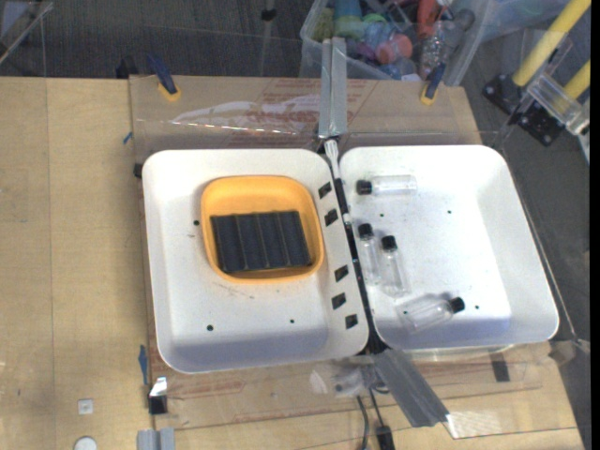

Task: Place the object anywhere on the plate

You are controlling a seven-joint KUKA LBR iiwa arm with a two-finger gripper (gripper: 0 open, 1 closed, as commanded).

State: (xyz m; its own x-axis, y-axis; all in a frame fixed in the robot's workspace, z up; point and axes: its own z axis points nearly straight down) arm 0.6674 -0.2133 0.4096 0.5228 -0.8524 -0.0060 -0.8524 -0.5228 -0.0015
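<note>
Gripper: cannot tell its state from this view; entry starts at the bins.

Landmark: orange plate (pixel 262 195), squarish with rounded corners, lying in the left white bin (pixel 178 298), toward the bin's rear half; a dark ribbed rectangular block (pixel 260 242) lies flat on the plate, covering most of its floor and reaching its near rim.

Right of the plate, across the divider (pixel 343 251) where the two bins meet: right white bin (pixel 487 251) holding four small clear vials with black caps; first vial (pixel 386 186) lies on its side level with the plate's rear edge, cap pointing toward the plate; second vial (pixel 367 235) and third vial (pixel 388 259) lie close together, level with the plate's middle, just past the divider; fourth vial (pixel 432 309) lies on its side nearer the camera than the plate's front rim, cap pointing away from the plate; all four vials are apart from the plate, none on it.

Along the divider, a row of small black tabs (pixel 337 272) on the plate's side.

Both bins sit on a wooden worktop (pixel 66 251); behind the plate, past the worktop's far edge, a clear tub of coloured items (pixel 394 17).
</note>
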